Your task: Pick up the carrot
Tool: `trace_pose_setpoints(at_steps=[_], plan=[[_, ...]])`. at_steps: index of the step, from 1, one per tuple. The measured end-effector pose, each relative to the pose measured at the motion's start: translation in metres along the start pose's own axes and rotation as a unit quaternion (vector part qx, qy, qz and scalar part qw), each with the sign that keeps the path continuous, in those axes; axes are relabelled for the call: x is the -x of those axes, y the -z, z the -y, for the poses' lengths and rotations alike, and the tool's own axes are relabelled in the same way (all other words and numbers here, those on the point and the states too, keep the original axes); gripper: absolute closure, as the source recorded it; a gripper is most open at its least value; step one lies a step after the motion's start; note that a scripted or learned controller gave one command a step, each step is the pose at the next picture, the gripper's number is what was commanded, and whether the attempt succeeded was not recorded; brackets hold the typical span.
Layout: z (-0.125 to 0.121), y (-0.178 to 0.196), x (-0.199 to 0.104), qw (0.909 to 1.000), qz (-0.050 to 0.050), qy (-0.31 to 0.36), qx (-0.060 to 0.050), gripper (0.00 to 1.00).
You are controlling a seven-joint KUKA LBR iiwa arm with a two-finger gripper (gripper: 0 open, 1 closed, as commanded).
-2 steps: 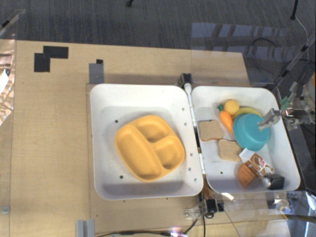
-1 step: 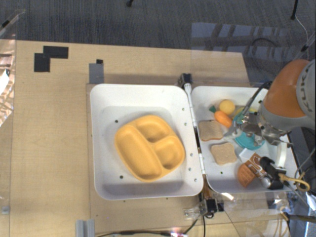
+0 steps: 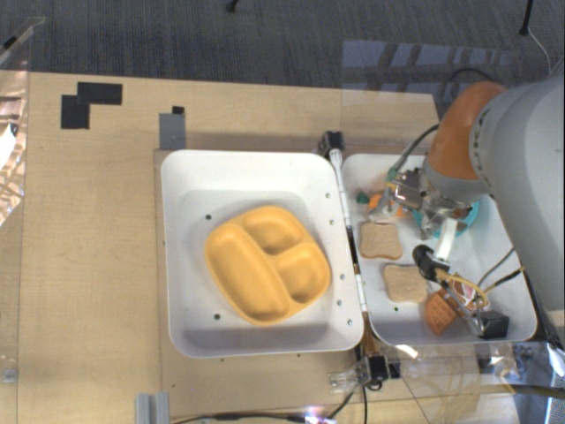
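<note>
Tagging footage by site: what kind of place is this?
Most likely a robotics lab pick-and-place bench. A grey arm reaches over two white bins on a wooden bench with black tape marks; toy food, such as bread slices and a yellow divided plate, fills them.

My arm (image 3: 521, 148) bulky and pale grey, orange band (image 3: 459, 140) above the wrist, metallic gripper (image 3: 422, 203) hardware, thin dark cables alongside
</note>
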State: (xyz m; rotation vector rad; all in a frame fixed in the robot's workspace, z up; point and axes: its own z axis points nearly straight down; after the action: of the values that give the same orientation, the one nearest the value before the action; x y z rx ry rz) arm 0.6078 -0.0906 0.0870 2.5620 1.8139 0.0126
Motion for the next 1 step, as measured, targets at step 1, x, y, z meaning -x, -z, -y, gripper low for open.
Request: trace_pose_setpoints(at_steps=[1], plan=[[-0.0498, -0.0025, -0.0118, 0.9870, 0.003, -0.160, -0.018, 0.00]])
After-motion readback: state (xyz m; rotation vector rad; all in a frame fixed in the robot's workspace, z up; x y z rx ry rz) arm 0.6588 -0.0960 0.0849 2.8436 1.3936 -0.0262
